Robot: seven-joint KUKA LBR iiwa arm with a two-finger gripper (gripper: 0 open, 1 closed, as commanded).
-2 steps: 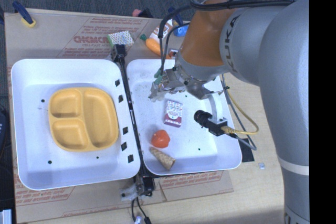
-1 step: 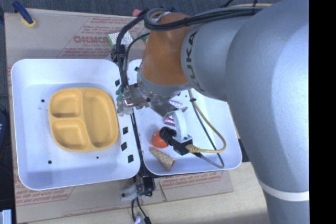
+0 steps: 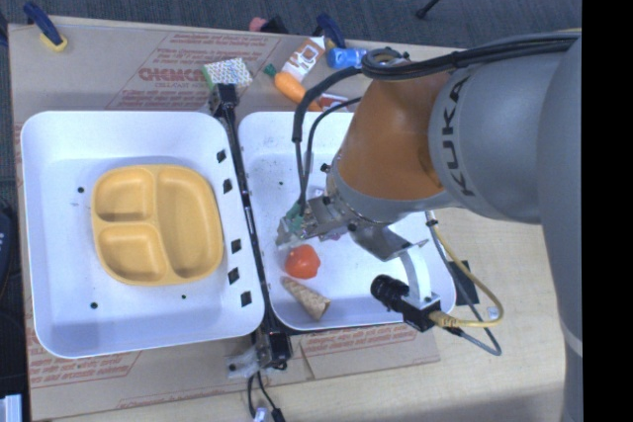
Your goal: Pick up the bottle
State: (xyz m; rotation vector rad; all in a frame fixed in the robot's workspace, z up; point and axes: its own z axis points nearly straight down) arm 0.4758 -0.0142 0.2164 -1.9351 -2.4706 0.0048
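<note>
A: Bottle [image 3: 300,64] first. Where does it lie?

B: On the cardboard outside the bins, at about twelve o'clock from the right bin [image 3: 265,175], just beyond its far rim. It lies on its side, white-labelled body with an orange end pointing toward seven o'clock. A blue object [image 3: 343,57] sits just beside it at three o'clock.

A: And the gripper [image 3: 305,224]?

B: Down inside the right bin, well apart from the bottle, at six o'clock from it. Whether the tool is spread or closed I cannot tell; the grey and orange arm [image 3: 415,148] covers most of it, and nothing shows held in it.

A: What lies near it in that bin?

B: A red-orange round item [image 3: 303,261] just below the gripper at six o'clock, and a tan wedge-shaped piece [image 3: 305,298] further toward six, near the front rim.

A: The left bin [image 3: 49,163]?

B: It holds a yellow divided plate [image 3: 156,223] with three compartments, lying flat.
</note>
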